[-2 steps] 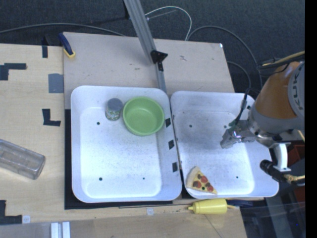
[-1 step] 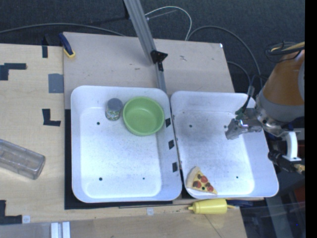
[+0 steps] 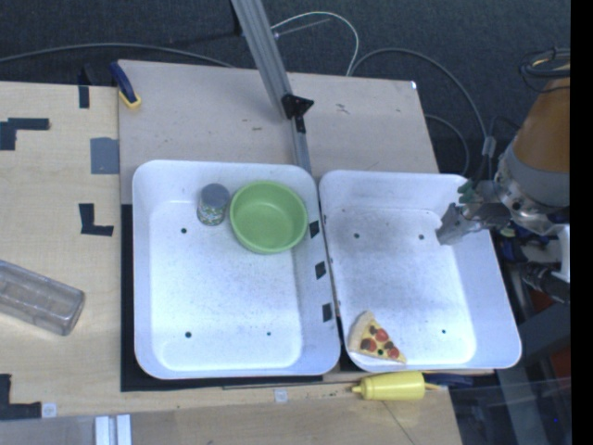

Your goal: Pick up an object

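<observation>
A pizza slice [image 3: 375, 338] lies at the near left corner of the right bin [image 3: 417, 276]. A green bowl [image 3: 269, 216] sits at the far right of the left bin [image 3: 222, 276], with a small grey can [image 3: 213, 204] just left of it. My gripper [image 3: 454, 222] hangs over the right bin's far right edge, well away from the pizza slice. Nothing shows between its fingers.
A yellow bottle [image 3: 391, 387] lies on the bench in front of the right bin. A clear plastic cylinder [image 3: 35, 297] lies at the far left. A metal pole [image 3: 269, 49] slants over the bench behind the bins.
</observation>
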Motion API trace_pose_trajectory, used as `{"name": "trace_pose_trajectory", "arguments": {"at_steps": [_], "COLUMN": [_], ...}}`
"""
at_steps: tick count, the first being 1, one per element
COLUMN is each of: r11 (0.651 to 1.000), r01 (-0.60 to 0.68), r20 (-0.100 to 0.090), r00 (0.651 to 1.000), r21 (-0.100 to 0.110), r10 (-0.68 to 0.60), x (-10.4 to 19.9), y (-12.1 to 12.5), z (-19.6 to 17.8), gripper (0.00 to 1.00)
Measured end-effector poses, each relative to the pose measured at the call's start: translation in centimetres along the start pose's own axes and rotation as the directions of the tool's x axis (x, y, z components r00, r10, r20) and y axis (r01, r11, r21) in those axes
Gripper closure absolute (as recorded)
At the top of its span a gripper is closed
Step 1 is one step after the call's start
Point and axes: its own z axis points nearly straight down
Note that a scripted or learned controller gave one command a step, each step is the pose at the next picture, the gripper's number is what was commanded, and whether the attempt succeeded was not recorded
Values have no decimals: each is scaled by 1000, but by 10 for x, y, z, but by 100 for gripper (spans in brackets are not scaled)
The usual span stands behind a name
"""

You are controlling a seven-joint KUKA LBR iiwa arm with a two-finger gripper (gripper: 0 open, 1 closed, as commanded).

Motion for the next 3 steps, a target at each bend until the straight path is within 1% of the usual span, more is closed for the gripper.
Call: {"name": "trace_pose_trajectory", "arguments": {"at_steps": [1,3], "r11": [1000,1000], "r01": [2,6], "r20": [-2,-4], "r00": [1000,1000], "r21": [7,7], "r10": [-2,-6], "x": [46,161], "y": [-10,-4], "z": [6,-1], "gripper": [100,100]}}
